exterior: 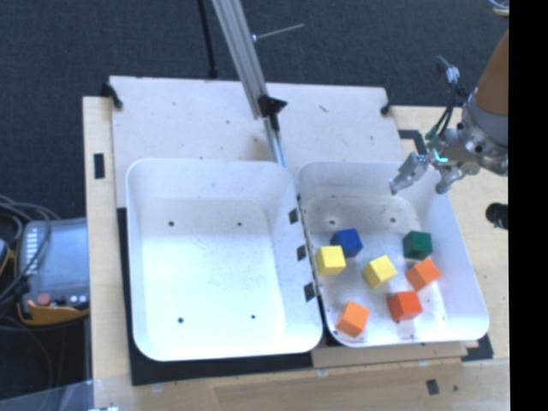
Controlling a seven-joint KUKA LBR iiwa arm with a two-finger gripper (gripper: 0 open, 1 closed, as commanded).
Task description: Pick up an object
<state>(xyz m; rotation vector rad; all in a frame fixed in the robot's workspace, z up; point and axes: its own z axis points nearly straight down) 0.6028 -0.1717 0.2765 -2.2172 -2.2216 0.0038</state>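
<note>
Blocks: seven small cubes, all lying in the right bin, toward its near half.
Long axis: none to name; cube-shaped, each resting flat on a face, most turned a little askew to the bin walls.
Blue block: farthest back of the cluster, touching or just beside the left yellow block.
Second yellow block: near the middle of the cluster, rotated diamond-wise.
Green block: toward the right wall, just behind an orange block.
Red-orange block: in front of that orange one, close to the near rim.
Last orange block: nearest the front-left corner of the right bin.
Gripper: raised over the far right corner of the right bin, fingers spread apart, nothing between them.
Blocks relative to gripper: all lower in the view and nearer the camera; green block closest, still apart from the fingertips; front-left orange block farthest.
Arm: entering from the right edge, orange band above the grey wrist.
Left bin: side by side with the right bin, walls touching along the middle.
Bench: pale board under both bins, slanted metal post rising from behind them.
</note>
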